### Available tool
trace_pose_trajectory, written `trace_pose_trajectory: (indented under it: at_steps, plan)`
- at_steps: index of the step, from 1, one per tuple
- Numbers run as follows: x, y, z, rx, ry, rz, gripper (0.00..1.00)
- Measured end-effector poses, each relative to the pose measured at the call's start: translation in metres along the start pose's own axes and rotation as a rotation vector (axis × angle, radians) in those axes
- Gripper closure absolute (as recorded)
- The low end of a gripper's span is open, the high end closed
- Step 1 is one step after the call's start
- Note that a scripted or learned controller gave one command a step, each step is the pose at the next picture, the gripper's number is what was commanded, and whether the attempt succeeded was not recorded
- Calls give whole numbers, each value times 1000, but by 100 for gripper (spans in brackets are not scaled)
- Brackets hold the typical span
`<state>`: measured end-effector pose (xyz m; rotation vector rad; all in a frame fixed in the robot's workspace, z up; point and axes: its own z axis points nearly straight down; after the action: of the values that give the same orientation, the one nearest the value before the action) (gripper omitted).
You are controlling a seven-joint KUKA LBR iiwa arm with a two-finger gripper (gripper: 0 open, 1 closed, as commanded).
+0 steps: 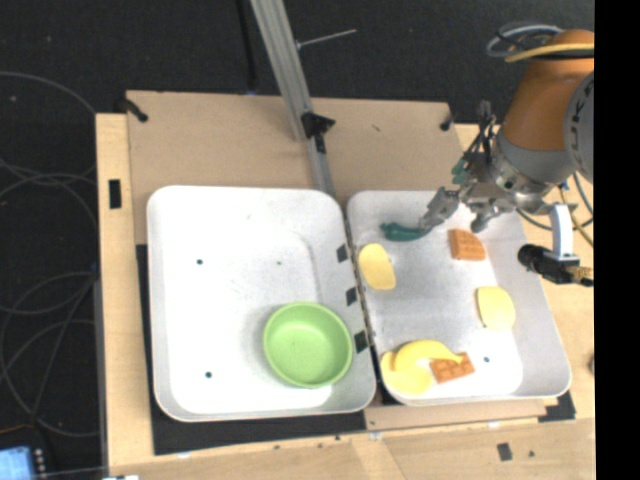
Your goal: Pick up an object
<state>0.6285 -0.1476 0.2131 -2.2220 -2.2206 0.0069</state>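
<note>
Hovering over your right bin (530, 368), hand (460, 211) spread, far side, orange block (466, 245) just near it, green bowl (308, 344) left.

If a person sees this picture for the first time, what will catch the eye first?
Probably the green bowl, bright against the white left bin, near its front right corner. Next comes the grey and orange arm at the right, its gripper over the back of the right bin, where yellow and orange pieces lie scattered.

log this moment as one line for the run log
gripper: open, above right bin back edge | holding: nothing | nearest: teal piece, orange block | green bowl: left bin
</note>
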Motion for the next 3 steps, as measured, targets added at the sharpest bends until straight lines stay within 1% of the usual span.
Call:
trace_pose_trajectory:
  at_steps: [1, 2, 3]
  plan:
    - [1, 2, 63, 2, 1, 1, 0]
    - [0, 1, 115, 1, 0, 1, 0]
    - [-1, 3, 101, -8, 1, 4, 100]
